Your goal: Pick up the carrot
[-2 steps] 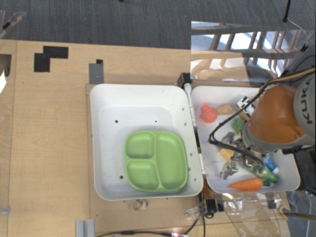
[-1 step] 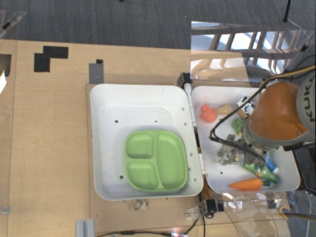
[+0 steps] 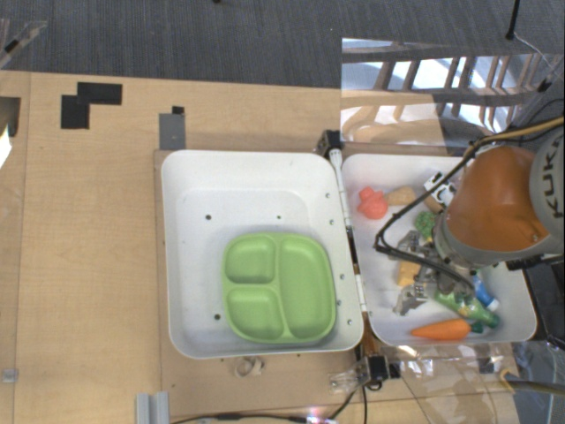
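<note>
From the overhead camera I see the carrot (image 3: 440,329) lying near the right bin's (image 3: 381,329) front edge, its long axis along that edge, tip pointing left. My gripper (image 3: 411,295) hangs just behind it, slightly left, nothing between its tips; whether they stand apart I cannot tell. The arm (image 3: 497,203) leans in from the right.
</note>
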You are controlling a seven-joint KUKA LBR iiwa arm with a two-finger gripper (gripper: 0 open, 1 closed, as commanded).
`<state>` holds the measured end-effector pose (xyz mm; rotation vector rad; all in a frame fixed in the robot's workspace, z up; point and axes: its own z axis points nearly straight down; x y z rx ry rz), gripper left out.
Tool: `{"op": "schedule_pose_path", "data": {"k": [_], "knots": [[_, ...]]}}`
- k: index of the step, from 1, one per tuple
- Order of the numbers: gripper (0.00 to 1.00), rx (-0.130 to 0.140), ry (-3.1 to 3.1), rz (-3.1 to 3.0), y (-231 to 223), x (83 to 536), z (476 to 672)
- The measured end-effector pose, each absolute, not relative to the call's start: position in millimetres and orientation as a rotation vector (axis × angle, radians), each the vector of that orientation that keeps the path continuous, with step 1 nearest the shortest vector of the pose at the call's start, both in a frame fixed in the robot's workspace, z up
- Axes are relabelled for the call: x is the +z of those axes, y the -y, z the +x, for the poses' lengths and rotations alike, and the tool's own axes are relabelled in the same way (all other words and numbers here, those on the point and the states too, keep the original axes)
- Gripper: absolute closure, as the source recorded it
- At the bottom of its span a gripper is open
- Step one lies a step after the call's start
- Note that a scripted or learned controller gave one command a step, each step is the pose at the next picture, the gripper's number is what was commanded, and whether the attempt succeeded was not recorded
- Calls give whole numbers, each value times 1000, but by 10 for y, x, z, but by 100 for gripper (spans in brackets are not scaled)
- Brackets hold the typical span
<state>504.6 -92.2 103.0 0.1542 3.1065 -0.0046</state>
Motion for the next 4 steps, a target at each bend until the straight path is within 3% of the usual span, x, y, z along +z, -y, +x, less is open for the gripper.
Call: {"op": "schedule_pose_path", "data": {"k": [1, 2, 3, 4], "knots": [[0, 4, -2960, 1021, 878, 892, 5462], [100, 10, -2952, 1002, 864, 1034, 5510], [100, 13, -2894, 1189, 185, 1884, 5230], [0, 6, -2896, 1196, 215, 1861, 5218]]}}
